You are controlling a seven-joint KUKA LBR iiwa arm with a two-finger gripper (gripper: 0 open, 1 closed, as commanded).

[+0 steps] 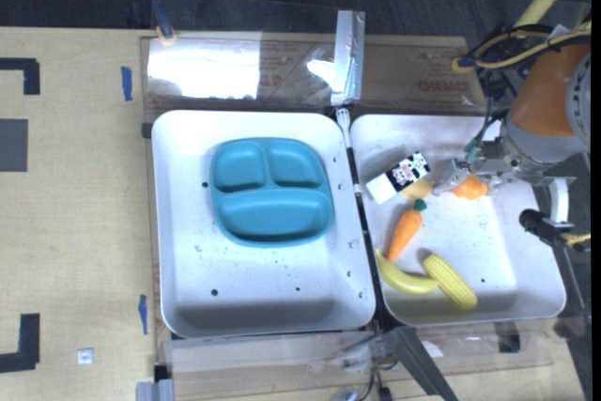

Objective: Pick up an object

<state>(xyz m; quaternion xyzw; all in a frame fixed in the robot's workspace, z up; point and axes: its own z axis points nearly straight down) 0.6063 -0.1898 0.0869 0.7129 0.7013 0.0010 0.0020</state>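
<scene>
Bins sit side by side on the bench, their inner rims touching along a central seam. The left bin (188,296) is a shallow white tray with rounded corners and a lightly speckled floor; a blue divided plate (272,189) of smooth plastic, with three compartments, lies in its far half, leaving open floor along the near side and both flanks. The right bin (526,282) holds all the small items. A white carton with black cow patches (399,177) lies tilted near the far left corner, close to the seam. An orange carrot (404,233), tapered and matte, slants just near of it, its pale top toward the carton. A yellow banana (402,279) curves along the near left wall, and a bumpy yellow corn cob (451,282) lies just right of it, touching or nearly touching its end. The right half of this bin's floor is bare. The gripper (472,172) hangs low over the far middle of the right bin, with a small rounded orange object (470,189) right at its tip; whether the fingers are spread or closed, or grasp that object, I cannot tell. The grey arm with its orange band (549,99) overhangs the bin's far right corner, crowding that edge.
</scene>
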